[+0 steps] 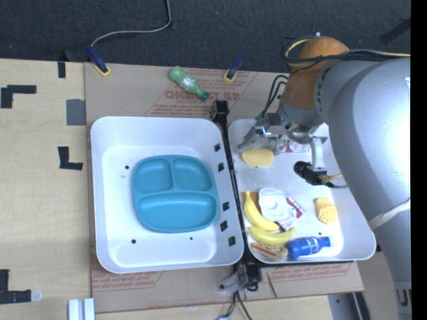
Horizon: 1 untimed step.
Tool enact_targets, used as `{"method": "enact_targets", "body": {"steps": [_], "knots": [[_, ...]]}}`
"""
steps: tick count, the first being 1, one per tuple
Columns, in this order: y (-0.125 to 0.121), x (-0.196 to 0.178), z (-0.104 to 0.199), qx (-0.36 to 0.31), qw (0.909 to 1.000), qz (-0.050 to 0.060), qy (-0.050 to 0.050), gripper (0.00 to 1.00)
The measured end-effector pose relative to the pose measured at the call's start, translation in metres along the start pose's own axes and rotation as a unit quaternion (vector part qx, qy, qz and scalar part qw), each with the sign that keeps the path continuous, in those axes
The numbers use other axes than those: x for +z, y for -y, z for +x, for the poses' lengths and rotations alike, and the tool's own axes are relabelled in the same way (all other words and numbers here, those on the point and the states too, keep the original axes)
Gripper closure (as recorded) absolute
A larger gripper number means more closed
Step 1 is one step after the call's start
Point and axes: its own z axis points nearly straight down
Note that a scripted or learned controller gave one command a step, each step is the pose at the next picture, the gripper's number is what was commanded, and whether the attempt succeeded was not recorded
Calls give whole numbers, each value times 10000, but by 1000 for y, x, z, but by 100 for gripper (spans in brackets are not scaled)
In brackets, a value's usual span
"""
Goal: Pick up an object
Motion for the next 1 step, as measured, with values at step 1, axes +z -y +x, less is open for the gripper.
{"method": "enact_targets", "body": {"steps": [1], "knots": [[0, -10, 0, -3, 10000, 6, 13, 100]]}}
